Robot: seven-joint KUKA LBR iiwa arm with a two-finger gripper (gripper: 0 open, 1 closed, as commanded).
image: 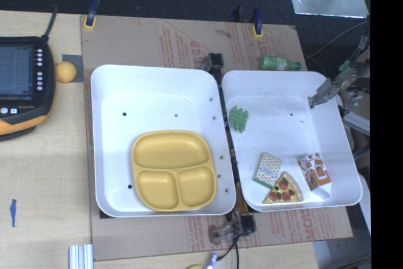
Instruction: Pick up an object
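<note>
The gripper (pixel 318 97) hangs at the right-hand rim of the right bin (pixel 286 88), near that bin's far right corner, with its dark tip just over the white wall. Whether the fingers are spread or closed cannot be told (the tip is small and dark against the rim), and nothing shows between them.

The things to pick lie in the right bin, all apart from the gripper. A green toy (pixel 238 118) rests against the bin's left wall, about halfway up that side. Three more sit toward the near edge: a small patterned box (pixel 269 168), a pizza slice toy (pixel 284 189) just beside it and nearer the front rim, and a red and white carton (pixel 315 171) close to the right wall. The carton is the nearest of these to the gripper, though still well apart from it along the same right side.

The left bin (pixel 154 88) holds a yellow divided tray (pixel 173 169) with three compartments, lying in the near half.

Both bins stand on a cardboard sheet (pixel 189 41) on the table (pixel 38 186). A green bottle (pixel 279 63) lies on the cardboard just beyond the right bin's far rim. Toward the table's left edge sit a control pendant (pixel 22 85) and, beside it, a yellow ball (pixel 65 71).
</note>
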